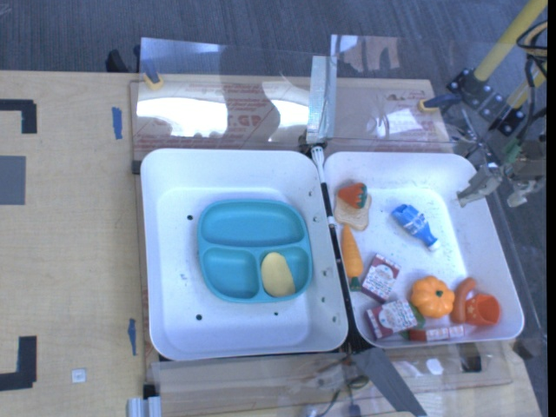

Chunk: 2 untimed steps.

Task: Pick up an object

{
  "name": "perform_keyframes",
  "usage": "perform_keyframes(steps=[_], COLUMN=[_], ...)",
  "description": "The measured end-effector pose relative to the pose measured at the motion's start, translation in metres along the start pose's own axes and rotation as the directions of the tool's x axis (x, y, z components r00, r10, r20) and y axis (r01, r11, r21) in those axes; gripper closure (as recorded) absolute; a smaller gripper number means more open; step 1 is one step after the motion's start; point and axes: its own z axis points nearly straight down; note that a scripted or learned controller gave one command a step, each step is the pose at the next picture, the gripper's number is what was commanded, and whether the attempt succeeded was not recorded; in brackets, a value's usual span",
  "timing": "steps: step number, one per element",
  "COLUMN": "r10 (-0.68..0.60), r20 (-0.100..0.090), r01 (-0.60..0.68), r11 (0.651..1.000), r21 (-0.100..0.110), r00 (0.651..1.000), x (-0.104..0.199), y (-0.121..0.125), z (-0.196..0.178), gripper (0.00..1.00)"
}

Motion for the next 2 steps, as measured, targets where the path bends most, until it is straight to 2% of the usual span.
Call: perform_keyframes(steps=[1,2], r10=[-0.033,-0.058], r20=[0.000,0.000], r01=[0.033,0.058], r11=[0.999,0.998], r21=[-0.010,-0.008], r00=[0.999,0.998], x=[-0.024,0.037], y=[0.044,0.042], z=[0.162,0.196], gripper=[0.00,0.00])
